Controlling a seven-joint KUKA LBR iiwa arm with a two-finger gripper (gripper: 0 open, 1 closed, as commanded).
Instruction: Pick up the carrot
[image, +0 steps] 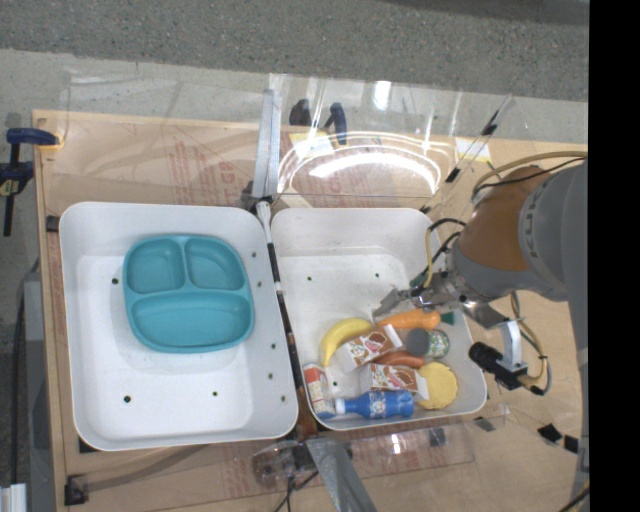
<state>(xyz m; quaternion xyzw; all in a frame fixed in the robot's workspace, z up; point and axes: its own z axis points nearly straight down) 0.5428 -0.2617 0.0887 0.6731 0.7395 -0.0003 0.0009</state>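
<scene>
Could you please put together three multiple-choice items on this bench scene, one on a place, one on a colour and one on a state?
1. Where does the carrot lie?
A. In the right bin, among the other play food
B. On the teal divided plate
C. On the bench outside both bins

2. What colour is the divided plate in the left bin?
A. Red
B. Teal
C. Yellow

3. How does the banana rest?
A. Standing upright against the bin wall
B. Lifted clear of the bin
C. Lying on the floor of the right bin

Answers: 1 A, the orange carrot sits beside the banana and small packages near the gripper. 2 B, the three-compartment plate is plainly teal. 3 C, it lies flat at the left of the pile.
</scene>
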